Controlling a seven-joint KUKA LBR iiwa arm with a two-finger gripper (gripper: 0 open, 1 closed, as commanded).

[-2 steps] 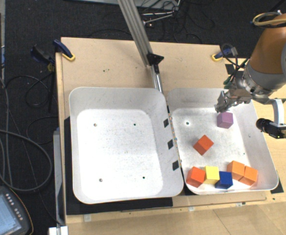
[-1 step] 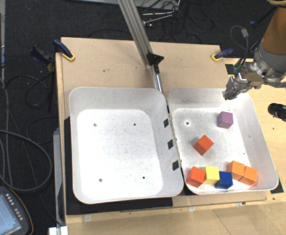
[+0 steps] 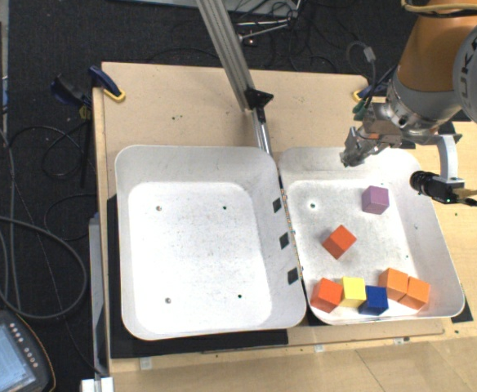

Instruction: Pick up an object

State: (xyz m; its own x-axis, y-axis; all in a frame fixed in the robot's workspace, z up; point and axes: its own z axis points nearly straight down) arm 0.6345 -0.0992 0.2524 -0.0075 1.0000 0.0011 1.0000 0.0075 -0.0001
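Your tool [image 3: 354, 155] is hanging over the far rim of the right bin [image 3: 434, 243], its metal tip too small and dark for you to tell how wide it is standing or whether anything is sitting in it. Nearest below it, a matte purple cube [image 3: 376, 198] is lying on the speckled white floor, an orange cube [image 3: 339, 241] is sitting tilted mid-bin, and orange, yellow and blue blocks [image 3: 375, 299] are crowding the near wall. The smooth left bin [image 3: 132, 219] is resting beside it on the pale wooden worktop [image 3: 173, 96].
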